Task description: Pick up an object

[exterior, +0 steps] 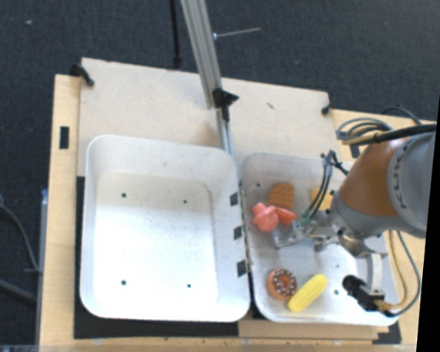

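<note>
Arm reaching into the right of 2 white bins on the worktop (149, 110).

The tool (288, 234) sits low in the right bin (269, 308), just beside a pink toy (266, 216); its opening and any hold cannot be told. An orange bread-like piece (282, 194) lies behind, a doughnut (281, 283) and corn cob (308, 292) in front. The left bin (92, 221) adjoins.

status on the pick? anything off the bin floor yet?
Done: the arm has reached into the right bin, and the gripper sits low beside the pink toy.
In hand: nothing visibly lifted; whether the fingers have closed on the pink toy cannot be told.
Left: grasp and lift. The orange piece, donut and corn lie untouched on the bin floor.
</note>
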Controlling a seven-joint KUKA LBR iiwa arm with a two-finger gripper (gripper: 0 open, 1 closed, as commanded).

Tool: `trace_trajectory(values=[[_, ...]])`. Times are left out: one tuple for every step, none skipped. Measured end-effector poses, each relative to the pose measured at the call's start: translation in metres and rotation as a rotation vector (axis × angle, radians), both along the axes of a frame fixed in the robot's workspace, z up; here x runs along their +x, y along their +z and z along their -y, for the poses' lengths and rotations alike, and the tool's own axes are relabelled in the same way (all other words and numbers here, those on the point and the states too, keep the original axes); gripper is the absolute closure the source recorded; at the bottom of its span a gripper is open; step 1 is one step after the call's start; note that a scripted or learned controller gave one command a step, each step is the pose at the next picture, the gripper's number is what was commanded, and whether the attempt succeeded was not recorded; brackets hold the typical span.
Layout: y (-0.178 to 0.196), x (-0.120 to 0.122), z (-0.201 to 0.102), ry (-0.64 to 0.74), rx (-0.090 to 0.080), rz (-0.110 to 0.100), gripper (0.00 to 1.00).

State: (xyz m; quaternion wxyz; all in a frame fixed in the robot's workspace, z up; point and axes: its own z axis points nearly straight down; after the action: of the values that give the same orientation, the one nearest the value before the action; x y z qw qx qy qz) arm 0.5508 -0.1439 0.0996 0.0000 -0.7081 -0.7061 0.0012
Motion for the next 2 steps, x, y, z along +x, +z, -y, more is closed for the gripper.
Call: trace_trajectory(values=[[0.013,0.002,0.001,-0.008,0.0,0.006,1.0],[0.062,0.012,0.007,0.005,-0.001,0.009,1.0]])
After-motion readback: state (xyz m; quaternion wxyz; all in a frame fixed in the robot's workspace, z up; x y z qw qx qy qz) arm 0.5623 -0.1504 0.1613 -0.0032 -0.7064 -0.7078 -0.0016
